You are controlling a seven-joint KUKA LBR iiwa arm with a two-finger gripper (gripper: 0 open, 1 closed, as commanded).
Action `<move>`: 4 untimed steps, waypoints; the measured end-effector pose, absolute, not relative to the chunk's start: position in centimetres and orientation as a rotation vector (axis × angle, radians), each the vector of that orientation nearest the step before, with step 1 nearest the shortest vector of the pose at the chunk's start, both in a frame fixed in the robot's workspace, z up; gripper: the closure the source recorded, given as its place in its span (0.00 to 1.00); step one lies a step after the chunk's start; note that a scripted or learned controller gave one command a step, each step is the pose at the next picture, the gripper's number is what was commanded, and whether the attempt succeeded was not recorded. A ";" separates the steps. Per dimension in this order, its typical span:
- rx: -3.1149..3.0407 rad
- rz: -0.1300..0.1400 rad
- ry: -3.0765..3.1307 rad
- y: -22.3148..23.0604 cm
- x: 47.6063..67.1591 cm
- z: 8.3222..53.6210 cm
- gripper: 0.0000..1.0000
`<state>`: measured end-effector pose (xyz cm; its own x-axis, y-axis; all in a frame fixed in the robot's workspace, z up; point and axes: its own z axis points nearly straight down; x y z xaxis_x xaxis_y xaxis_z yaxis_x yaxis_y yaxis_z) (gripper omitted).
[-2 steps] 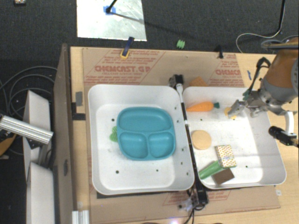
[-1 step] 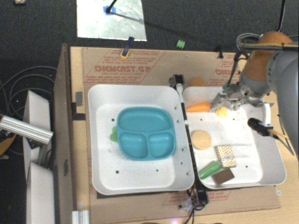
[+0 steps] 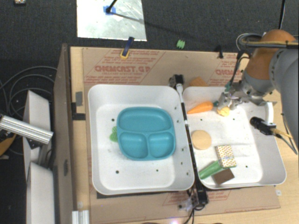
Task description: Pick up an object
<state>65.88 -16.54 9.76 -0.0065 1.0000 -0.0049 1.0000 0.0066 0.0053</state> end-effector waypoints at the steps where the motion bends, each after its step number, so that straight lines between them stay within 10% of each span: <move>1: 2.202 0.014 2.233 -5.8 65.1 19.1 1.00; 2: 2.216 0.003 2.224 -6.5 64.9 18.5 0.00; 3: 2.227 -0.005 2.219 -12.1 64.4 7.9 0.00; 4: 2.215 0.004 2.222 -11.8 64.8 9.6 1.00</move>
